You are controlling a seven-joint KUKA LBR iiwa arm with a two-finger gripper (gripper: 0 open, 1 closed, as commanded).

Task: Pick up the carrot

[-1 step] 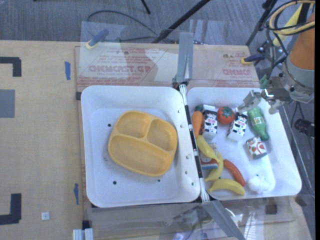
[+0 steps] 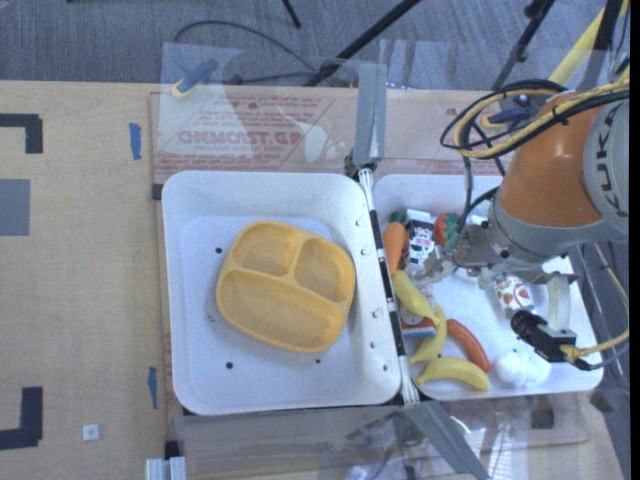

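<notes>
Carrot [image 2: 396, 243] lies at 9 o'clock of gripper [image 2: 437, 258] (finger state cannot be told), in right bin [image 2: 560, 383].

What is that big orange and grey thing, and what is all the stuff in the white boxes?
That is a robot arm, seen by a camera looking down from above. It reaches in from the right, and its gripper is down in the right bin. There lie toy foods: a carrot, yellow bananas and a red sausage. The left bin has a yellow divided plate. The arm is meant to pick up the carrot. I cannot tell whether it holds anything.
</notes>
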